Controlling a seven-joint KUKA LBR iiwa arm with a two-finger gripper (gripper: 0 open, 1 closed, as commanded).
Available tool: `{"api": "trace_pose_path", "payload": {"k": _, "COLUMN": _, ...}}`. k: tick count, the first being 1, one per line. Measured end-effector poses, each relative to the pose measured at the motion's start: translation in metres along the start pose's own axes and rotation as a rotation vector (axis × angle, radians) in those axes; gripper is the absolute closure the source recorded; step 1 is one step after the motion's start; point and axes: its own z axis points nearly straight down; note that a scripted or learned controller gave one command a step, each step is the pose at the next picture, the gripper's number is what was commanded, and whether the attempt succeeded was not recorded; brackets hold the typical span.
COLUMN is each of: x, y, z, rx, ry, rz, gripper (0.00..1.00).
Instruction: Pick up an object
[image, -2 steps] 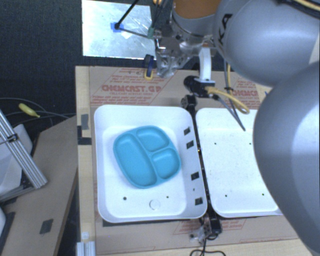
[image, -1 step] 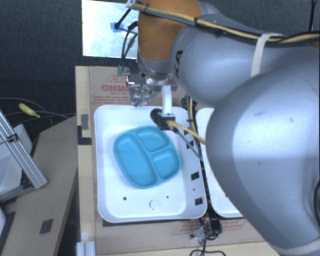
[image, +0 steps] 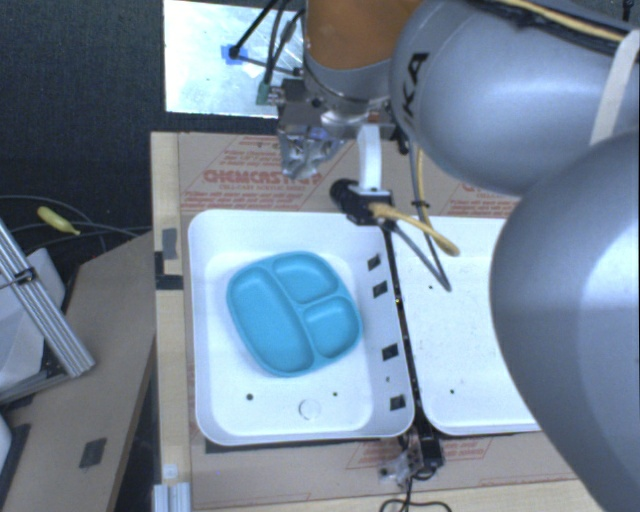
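**Around the two bins**

The left bin (image: 215, 330) and the right bin (image: 460, 340), both shallow and white, sit side by side. They meet along a seam lined with small black tabs (image: 380, 290). Under them lies a brown sheet (image: 235, 165) with red print (too blurred to read). At the view's left, a silver rail (image: 40, 310) slants near a small yellow piece (image: 57, 220).

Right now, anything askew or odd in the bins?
The blue divided plate lies flat in the left bin but slanted to its walls. The gripper hangs past the bin's far rim, not over the plate. No spill visible.
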Motion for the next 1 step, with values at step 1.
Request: {"api": "trace_pose_path", "payload": {"k": 1, "x": 0.0275, "y": 0.0185, "z": 0.0849, "rx": 0.012, "ry": -0.004, "rz": 0.0, "gripper": 1.0}}
